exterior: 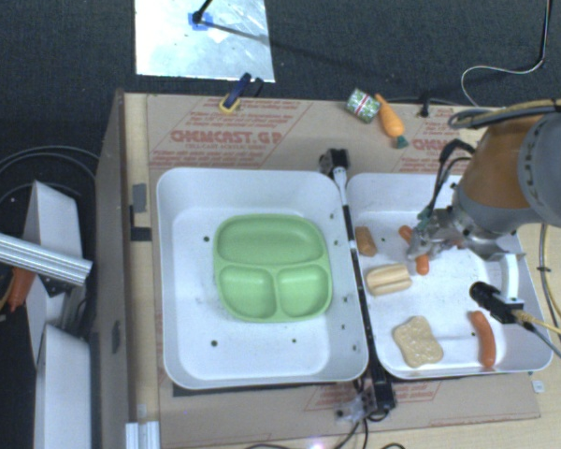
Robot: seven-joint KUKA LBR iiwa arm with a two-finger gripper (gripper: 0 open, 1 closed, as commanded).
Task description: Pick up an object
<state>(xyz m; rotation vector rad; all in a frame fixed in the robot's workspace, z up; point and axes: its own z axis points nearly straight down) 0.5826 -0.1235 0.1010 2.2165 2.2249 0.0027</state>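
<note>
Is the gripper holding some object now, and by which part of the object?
It cannot be told. The two-finger gripper is low in the right white bin, over small orange pieces, but the fingertips are too small and blurred to judge.

My gripper (421, 244) right of centre, over right bin (528, 349) | green tray (271, 267) in left bin (182, 251) | bread roll (387, 279) below-left of gripper

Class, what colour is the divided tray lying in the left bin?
Light green. The divided tray shows plainly in the camera view, lying in the white left bin.
</note>
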